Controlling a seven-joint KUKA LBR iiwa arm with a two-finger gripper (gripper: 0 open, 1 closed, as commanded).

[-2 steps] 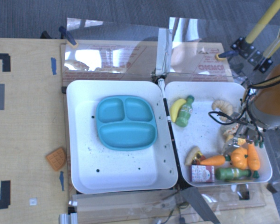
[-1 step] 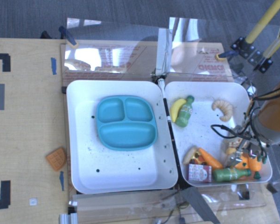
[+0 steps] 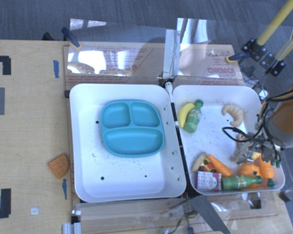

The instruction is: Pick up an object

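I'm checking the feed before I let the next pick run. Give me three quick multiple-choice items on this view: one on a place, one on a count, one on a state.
1. Where does the blue divided plate lie?
A. left bin
B. right bin
C. on the bench outside the bins

2. How many compartments does that plate have?
A. two
B. three
C. four

3. How does the green bottle at the right bin's near edge rest?
A. upright
B. on its side
C. leaning on the plate

Answers: 1 A, it sits in the left bin. 2 B, two small above one wide. 3 B, it lies flat along the near wall.
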